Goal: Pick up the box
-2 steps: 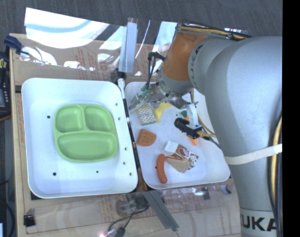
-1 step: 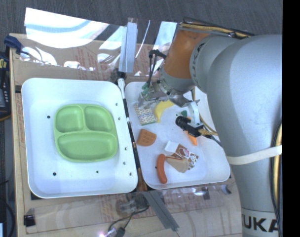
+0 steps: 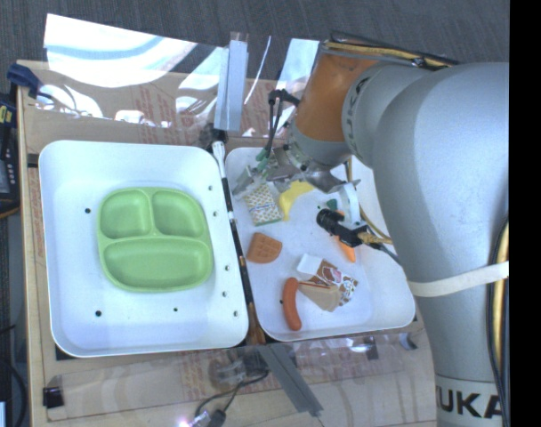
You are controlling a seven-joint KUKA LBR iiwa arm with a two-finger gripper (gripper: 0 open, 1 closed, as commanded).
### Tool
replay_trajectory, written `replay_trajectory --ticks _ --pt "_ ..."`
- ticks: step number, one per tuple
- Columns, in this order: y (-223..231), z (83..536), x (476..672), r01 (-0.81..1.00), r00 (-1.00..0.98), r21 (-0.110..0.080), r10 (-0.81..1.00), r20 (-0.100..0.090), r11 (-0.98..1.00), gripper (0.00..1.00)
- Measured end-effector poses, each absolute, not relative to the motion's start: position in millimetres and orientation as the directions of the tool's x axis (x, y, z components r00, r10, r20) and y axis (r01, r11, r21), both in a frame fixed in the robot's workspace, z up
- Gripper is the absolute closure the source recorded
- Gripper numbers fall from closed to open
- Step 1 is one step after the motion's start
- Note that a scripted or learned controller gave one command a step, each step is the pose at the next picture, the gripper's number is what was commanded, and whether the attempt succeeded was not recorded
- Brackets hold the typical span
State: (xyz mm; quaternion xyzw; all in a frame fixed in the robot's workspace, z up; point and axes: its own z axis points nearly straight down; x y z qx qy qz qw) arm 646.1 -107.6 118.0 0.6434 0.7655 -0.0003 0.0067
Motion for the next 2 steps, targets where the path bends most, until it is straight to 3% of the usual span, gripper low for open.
replay_trajectory --ticks 1,2 --pt "-110.5 100.4 632.0 0.982 -0.19 0.016 0.982 -0.017 0.191 0.0" --pt "-107.5 109.5 631.7 0.981 -0.196 0.011 0.981 -0.011 0.196 1.0"
